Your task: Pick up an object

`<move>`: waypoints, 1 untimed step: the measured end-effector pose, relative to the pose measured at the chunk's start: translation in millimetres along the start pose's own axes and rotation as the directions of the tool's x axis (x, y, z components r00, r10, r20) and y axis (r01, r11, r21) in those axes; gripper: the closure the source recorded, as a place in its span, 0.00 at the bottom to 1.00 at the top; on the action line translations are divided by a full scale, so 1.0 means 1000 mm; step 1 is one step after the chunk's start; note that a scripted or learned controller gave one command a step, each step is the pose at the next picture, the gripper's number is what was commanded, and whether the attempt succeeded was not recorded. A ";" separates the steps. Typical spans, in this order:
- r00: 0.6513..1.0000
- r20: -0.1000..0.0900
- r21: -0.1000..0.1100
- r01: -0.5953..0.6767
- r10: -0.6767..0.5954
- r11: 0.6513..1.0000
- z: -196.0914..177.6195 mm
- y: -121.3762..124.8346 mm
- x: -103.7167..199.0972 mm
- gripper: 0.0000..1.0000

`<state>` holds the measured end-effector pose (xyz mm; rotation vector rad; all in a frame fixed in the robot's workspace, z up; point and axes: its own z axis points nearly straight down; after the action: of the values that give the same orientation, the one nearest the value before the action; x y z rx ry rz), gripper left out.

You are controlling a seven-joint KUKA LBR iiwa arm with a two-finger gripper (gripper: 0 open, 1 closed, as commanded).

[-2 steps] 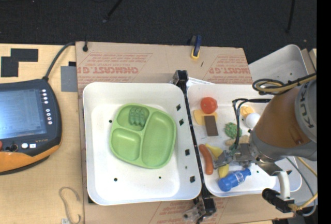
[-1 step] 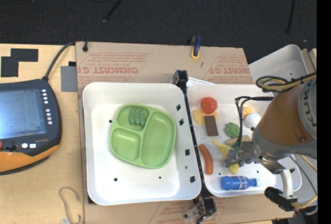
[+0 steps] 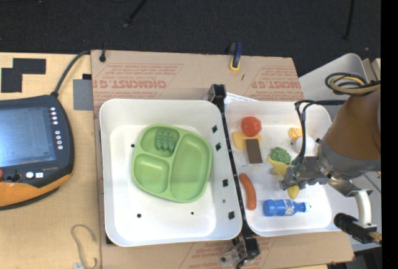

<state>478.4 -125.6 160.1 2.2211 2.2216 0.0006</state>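
The bench carries two shallow white bins side by side on brown cardboard: the left bin (image 3: 118, 212) holds a green divided plate (image 3: 171, 163) tilted slightly, with a small dark-green ridged piece (image 3: 166, 138) lying in its upper-left compartment, and broad bare white floor shows all round the plate. The grey arm (image 3: 354, 131) comes in from the right over the right bin (image 3: 323, 219), and its gripper (image 3: 297, 177) sits low among the toys near that bin's middle right; how far it is open cannot be told, since the dark wrist parts cover the tips, and nothing can be seen pinched there. Just beside the gripper on its left lies a green and yellow leafy piece (image 3: 280, 158), apparently touching or very near it, and a scrap of yellow (image 3: 293, 191) shows under the gripper. Below lies a blue bottle (image 3: 282, 207) on its side, close to the bin's lower wall. An orange-red sausage (image 3: 249, 191) lies near the dividing wall, with a brown block (image 3: 253, 150) above it, a red tomato (image 3: 251, 126) near the upper left and a small yellow item (image 3: 294, 133) toward the upper right. The freest floor in this bin is the lower right corner and the strip along the top wall
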 end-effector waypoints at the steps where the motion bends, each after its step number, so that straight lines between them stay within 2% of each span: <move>1: 1.000 0.000 0.000 0.000 0.000 1.000 -0.045 0.008 0.002 1.00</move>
<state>486.3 -123.7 205.2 2.2206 2.2217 0.0009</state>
